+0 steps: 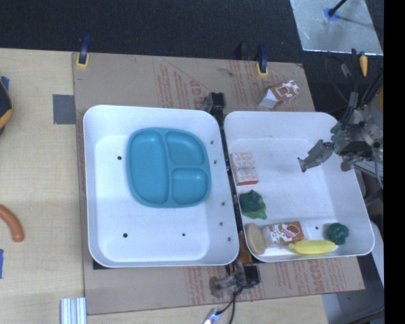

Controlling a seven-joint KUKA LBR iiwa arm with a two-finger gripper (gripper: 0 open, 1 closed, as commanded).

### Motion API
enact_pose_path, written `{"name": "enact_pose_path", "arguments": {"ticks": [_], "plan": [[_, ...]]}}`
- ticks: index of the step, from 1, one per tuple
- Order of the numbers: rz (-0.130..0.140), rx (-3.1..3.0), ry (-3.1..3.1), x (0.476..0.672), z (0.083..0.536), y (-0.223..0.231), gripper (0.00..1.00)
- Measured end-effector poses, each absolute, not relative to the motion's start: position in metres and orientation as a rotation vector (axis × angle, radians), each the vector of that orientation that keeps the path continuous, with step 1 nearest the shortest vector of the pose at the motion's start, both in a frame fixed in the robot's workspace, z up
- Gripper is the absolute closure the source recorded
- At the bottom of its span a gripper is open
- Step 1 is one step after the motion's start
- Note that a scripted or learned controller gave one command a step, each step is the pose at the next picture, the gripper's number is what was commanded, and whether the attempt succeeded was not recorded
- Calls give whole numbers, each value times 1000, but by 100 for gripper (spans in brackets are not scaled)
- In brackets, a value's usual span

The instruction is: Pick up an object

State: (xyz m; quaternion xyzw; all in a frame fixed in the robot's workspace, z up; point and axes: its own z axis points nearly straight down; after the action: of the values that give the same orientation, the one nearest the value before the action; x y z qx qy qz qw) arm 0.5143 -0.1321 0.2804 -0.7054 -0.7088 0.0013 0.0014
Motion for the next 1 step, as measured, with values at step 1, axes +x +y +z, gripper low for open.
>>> {"name": "enact_pose_path", "arguments": {"ticks": [1], "plan": [[5, -2213, -2225, 475, 140, -107, 0]]}}
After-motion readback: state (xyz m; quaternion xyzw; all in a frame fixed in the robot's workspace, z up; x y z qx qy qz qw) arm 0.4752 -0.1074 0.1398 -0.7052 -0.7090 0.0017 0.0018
